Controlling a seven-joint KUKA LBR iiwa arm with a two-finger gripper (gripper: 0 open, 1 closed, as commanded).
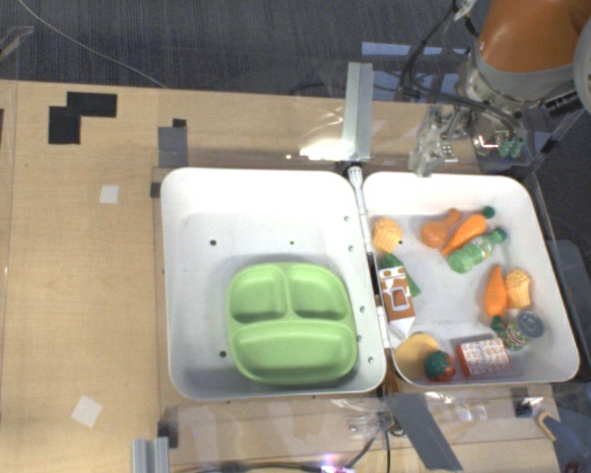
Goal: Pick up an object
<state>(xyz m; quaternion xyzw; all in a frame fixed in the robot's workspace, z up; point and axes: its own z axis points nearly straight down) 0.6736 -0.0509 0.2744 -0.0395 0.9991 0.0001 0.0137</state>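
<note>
Gripper (465, 144) is hanging at the upper right of the frame, just past the far rim of the right bin (550, 264) and above the bench rather than over the toys. You're looking at it from above w/ cables and glare around it, so I can't tell whether it's open or closed. Nothing is showing in its grasp.

Judging by that, you're sitting at the approach step, w/ no pick made yet. The things to pick are all lying in the right bin, right half of the frame.

Next move, I'd say, is calling for travel toward the bottom of the frame, over the rim, then a descent onto one item. The red box (481, 356) near the bottom edge is lying fairly apart from its neighbours, so it's prob. the easier target. The cluster near the top of the bin is touching and is likely asking for a tighter aim.

Count, approx., since some bits are small:
- bins: 2, side by side
- green divided plate (291, 321): 1, in the left bin (192, 205)
- carrots: 2, one (465, 231) up top, one (494, 292) at mid right
- orange lump (436, 232): 1, touching the top carrot
- green bottle (473, 251): 1, just below that carrot
- yellowish pieces: 2, one (387, 233) by the divider, one (518, 286) beside the lower carrot
- brown carton (396, 294): 1, along the divider
- can (520, 329): 1
- red box: 1
- yellow bowl (417, 346): 1, w/ a green ball (437, 365) resting at its edge
</note>
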